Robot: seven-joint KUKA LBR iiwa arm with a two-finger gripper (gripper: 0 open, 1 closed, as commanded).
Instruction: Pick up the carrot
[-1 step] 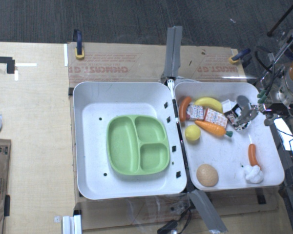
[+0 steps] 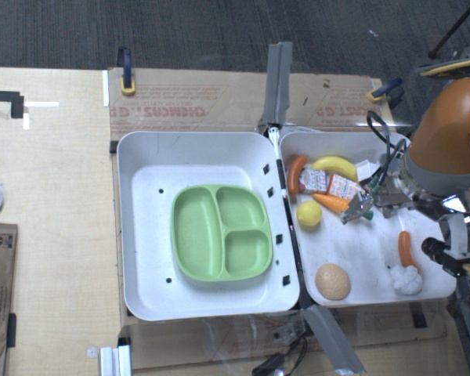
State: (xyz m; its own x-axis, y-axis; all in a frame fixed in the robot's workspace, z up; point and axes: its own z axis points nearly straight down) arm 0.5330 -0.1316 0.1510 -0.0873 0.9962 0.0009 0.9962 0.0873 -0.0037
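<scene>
The carrot (image 2: 331, 203) is a short orange wedge lying in the right bin (image 2: 376, 245), just below a red and white packet (image 2: 329, 182) and right of a lemon (image 2: 309, 213). My gripper (image 2: 359, 211) reaches in from the right and hangs low right at the carrot's right end, partly covering that tip. The carrot rests on the bin floor.
Around the carrot lie a banana (image 2: 334, 166), a red sausage (image 2: 297, 173) against the bin's left wall, a brown egg-shaped thing (image 2: 333, 281), a small sausage (image 2: 405, 247) and a white lump (image 2: 408, 280). The left bin (image 2: 141, 210) holds a green divided plate (image 2: 222, 232).
</scene>
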